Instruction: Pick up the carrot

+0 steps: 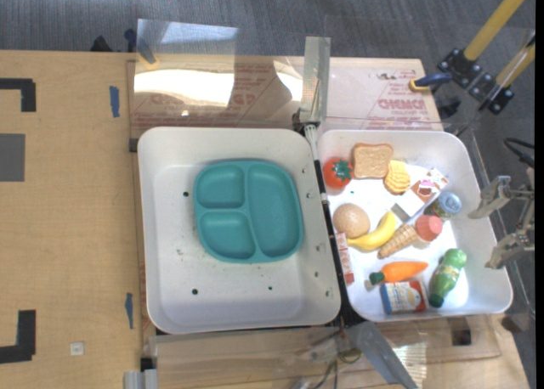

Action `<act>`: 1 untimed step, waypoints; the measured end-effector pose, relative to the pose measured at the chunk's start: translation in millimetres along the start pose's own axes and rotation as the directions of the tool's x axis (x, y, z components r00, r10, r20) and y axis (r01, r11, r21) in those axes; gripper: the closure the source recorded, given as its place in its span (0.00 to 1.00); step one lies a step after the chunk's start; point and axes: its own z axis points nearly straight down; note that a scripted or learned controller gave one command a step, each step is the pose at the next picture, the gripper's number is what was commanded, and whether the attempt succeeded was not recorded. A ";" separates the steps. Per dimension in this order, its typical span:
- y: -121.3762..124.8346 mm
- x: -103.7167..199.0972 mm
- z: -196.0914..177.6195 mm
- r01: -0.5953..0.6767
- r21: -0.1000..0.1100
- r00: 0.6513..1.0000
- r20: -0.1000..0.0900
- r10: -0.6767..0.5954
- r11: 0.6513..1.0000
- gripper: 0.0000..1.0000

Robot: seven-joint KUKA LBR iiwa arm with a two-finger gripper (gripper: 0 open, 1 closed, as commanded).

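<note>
The carrot point(401, 271), orange with a small green tip at its left end, lies flat in the lower part of the right bin point(489, 294). It sits between a banana point(378, 233) above, a green bottle point(446, 275) to its right and a small jar point(402, 297) below. My gripper point(495, 233) is at the right edge of the view, just outside the bin's right wall. Its two pale metal fingers are spread apart with nothing between them. It stands well to the right of the carrot, beyond the green bottle.
The right bin also holds a tomato point(337, 172), toast point(372, 160), a tan egg-like ball point(351, 220), an ice cream cone point(404, 239) and a small carton point(425, 188). A teal divided plate point(249, 209) lies in the left bin point(161, 234). Yellow-handled clamps point(476, 73) stand at the back right.
</note>
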 end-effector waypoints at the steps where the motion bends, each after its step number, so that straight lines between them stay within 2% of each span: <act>1: 57.8 4.2 130.2 -0.126 -0.003 0.992 -0.007 0.125 0.992 0.00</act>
